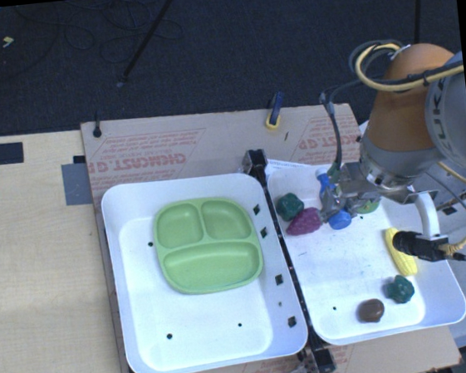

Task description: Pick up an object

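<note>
The right bin (346, 294) holds several small objects: a dark green lump (289, 207), a purple lump (305, 222), a blue piece (340, 219), a yellow piece (401, 252), a teal lump (400, 289) and a brown ball (370, 311). My gripper (336, 204) reaches down from the right into the back of this bin, right above the blue piece and just right of the purple lump. A light green bit (369, 205) peeks out beside the wrist.
The left bin (139, 317) carries a green divided plate (208, 244). A black divider (278, 251) separates the bins. A black and yellow cable fitting (424, 245) hangs over the right bin's right side. Cardboard lies behind the bins.
</note>
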Tool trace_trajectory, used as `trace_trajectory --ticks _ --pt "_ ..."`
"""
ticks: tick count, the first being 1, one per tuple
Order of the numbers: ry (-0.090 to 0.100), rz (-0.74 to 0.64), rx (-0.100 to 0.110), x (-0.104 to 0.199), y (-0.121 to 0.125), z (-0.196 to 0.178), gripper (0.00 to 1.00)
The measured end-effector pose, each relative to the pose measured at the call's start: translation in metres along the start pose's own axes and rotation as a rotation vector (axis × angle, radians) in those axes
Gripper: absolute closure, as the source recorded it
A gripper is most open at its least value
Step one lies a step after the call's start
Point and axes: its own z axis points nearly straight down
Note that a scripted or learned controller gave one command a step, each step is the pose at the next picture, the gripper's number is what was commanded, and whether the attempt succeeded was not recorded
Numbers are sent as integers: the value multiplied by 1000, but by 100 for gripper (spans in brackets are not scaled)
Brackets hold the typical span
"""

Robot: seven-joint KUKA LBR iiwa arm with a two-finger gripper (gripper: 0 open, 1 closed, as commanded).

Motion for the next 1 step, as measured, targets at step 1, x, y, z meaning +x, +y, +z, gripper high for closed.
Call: trace_trajectory --ticks 1 --pt "-1 2 -3 34 15 -9 100"
